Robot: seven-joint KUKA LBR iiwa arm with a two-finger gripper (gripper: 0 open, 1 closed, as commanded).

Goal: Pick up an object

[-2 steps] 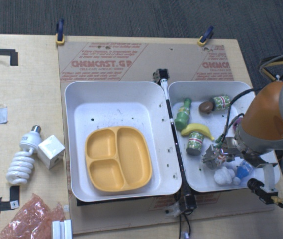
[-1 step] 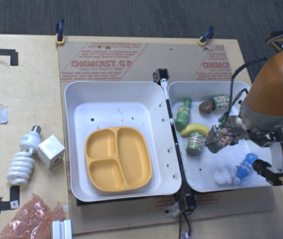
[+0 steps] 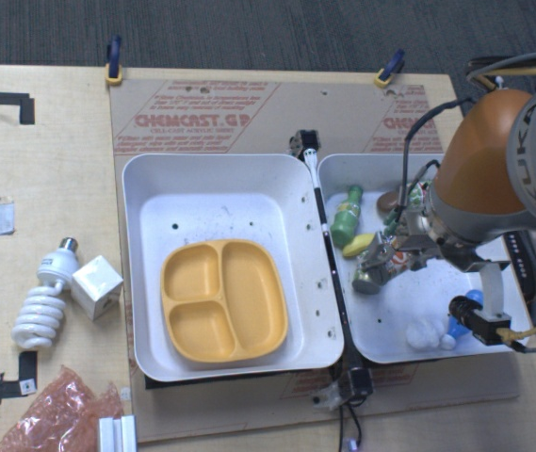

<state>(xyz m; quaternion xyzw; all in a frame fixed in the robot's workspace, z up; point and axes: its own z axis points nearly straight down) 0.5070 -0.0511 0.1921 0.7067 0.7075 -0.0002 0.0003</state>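
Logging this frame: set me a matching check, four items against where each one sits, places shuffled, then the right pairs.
Items
1. divided yellow plate
2. green bottle
3. spiral light bulb
4. blue clamp

Places
A. on the bench, left of both bins
B. in the right bin, near its far left corner
C. in the left bin
D. at the far edge of the brown board

Pairs: 1-C, 2-B, 3-A, 4-D
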